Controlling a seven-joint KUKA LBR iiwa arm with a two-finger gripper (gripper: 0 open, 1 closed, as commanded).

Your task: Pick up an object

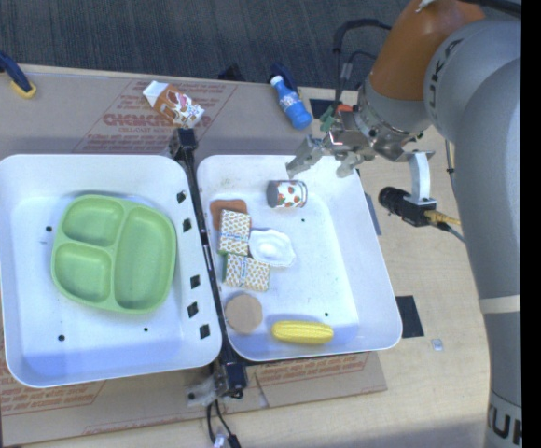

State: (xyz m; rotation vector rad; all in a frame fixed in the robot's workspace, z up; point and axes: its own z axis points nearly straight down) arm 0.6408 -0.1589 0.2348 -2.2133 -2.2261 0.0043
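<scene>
Table w/ cardboard sheet [112,119]; two white bins side by side. Left bin [19,185] holds green divided plate [115,252]. Right bin [345,250] holds small items. End effector [325,157] hangs over right bin's far edge, fingers spread, nothing between them. Nearest target: small strawberry-print cup [288,194] on its side, just below-left of end effector, long axis roughly left-right. Bare bin floor to its right gives approach room. Crackers [235,234], yellow corn [301,331] farther toward near rim.

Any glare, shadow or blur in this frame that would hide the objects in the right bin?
Camera view: the gripper looks slightly soft; the right bin floor shows bright sheen and a bluish shadow near the yellow corn; the small cup and green tray read clearly; overall image is low in detail.
</scene>
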